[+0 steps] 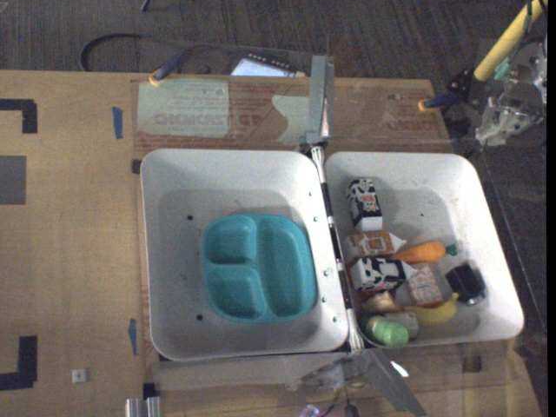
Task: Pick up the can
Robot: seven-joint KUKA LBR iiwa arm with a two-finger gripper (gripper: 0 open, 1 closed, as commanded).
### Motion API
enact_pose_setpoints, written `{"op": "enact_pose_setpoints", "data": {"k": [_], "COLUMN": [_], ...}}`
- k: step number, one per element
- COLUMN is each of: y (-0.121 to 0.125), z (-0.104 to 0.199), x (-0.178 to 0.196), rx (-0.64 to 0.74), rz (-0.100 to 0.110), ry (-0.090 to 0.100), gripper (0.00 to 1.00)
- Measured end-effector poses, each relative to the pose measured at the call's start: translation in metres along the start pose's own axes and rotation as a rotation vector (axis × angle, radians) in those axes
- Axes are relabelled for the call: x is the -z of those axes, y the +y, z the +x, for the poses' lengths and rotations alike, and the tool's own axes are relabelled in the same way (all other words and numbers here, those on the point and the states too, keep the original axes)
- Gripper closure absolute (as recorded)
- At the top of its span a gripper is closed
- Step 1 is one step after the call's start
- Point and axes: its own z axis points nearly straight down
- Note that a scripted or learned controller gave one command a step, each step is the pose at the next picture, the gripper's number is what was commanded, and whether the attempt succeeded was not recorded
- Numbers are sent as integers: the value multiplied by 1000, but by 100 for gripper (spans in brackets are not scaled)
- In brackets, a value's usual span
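A green cylinder, likely the can (388, 329), lies on its side at the near edge of the right bin (452, 189), beside a banana (437, 311). My gripper (502, 118) hangs at the far right, beyond the right bin's far corner and well away from the can. It is small and blurred there.
The right bin also holds two cow-patterned cartons (366, 202) (379, 273), a carrot (422, 252), small boxes (425, 287) and a black object (465, 282), all crowded toward its near side. A teal divided tray (258, 266) lies in the left bin (174, 189).
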Motion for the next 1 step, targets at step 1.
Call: {"op": "enact_pose_setpoints", "data": {"k": [1], "y": [-4], "z": [19], "x": [21], "rx": [95], "rz": [-1], "ry": [0], "gripper": [100]}}
